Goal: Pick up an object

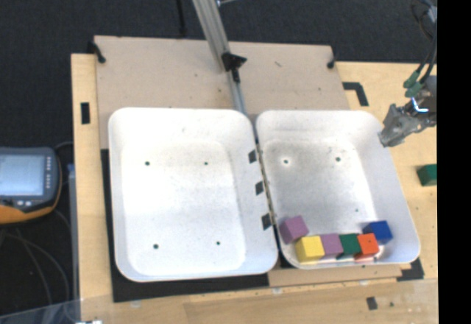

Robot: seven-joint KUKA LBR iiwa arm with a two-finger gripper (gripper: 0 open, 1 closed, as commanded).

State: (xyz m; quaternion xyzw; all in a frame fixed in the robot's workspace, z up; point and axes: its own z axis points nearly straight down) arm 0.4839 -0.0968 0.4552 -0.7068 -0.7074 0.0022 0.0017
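Observation:
Several small blocks lie along the near edge of the right bin (383,168): a purple block (294,227), a yellow block (310,247), a second purple block (332,244), a green block (349,244), an orange block (367,244) and a blue block (378,230). My gripper (395,129) hangs at the bin's far right rim, well away from the blocks, with nothing visibly between its fingers.
The left bin (118,168) sits beside the right one. A slanted metal pole (210,20) rises behind the bins. A green object (427,174) lies on the bench to the right. A handheld device (26,182) rests at the left.

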